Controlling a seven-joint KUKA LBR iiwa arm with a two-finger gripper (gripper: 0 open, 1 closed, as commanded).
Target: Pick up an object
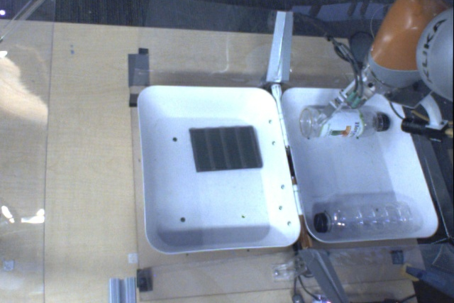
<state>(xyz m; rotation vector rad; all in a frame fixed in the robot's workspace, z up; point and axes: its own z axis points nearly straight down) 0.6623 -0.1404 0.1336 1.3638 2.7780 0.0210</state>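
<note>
My tool (352,97) low over far end of right bin (418,174), at small clear bottle (339,123) lying on side. Jaw state: cannot tell, view blurred. Second clear bottle (362,218) along near wall. Dark mat (225,148) in left bin (152,174).

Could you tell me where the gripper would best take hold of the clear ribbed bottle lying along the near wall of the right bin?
Probably across the middle of the clear ribbed bottle, coming straight down from above. It lies on its side along the right bin's near wall, dark cap to the left, so the long round body offers two opposite sides. The wall is close, leaving the near finger little room.
</note>
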